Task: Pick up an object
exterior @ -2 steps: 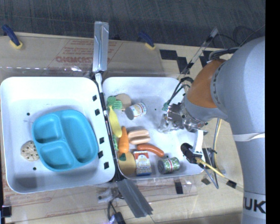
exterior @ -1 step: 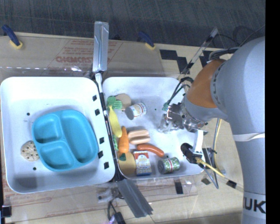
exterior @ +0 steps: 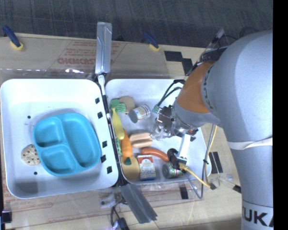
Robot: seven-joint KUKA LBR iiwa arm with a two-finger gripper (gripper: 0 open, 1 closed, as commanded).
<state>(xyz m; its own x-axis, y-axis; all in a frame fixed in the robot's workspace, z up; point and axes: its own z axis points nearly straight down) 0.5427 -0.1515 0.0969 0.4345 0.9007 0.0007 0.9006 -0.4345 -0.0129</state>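
Over the right bin (exterior: 192, 87) the gripper (exterior: 164, 124) hangs low among the clutter, near a small metal can (exterior: 142, 112) and a pale hot-dog bun (exterior: 140, 139); whether it is open or closed cannot be told, since the wrist and cabling hide that part, and nothing can be seen held. The step in hand looks like choosing and closing on one item, and the toys crowd the bin's left side, so a good try would likely come straight down on a piece with free space on both sides. The bun seems a fair candidate: soft-looking, oblong, matte. The can, lying on its side, is smooth and round and may roll away. Along the bin's left wall lie a slim yellow banana (exterior: 116, 123) and an orange carrot (exterior: 126, 146), both tapered and glossy like moulded plastic, pressed close together and harder to straddle. A small printed carton (exterior: 147, 167) sits at the near wall, flat-sided. In the left bin (exterior: 14, 92) rest a blue sectioned plate (exterior: 67, 143) and a speckled cookie (exterior: 30, 154).
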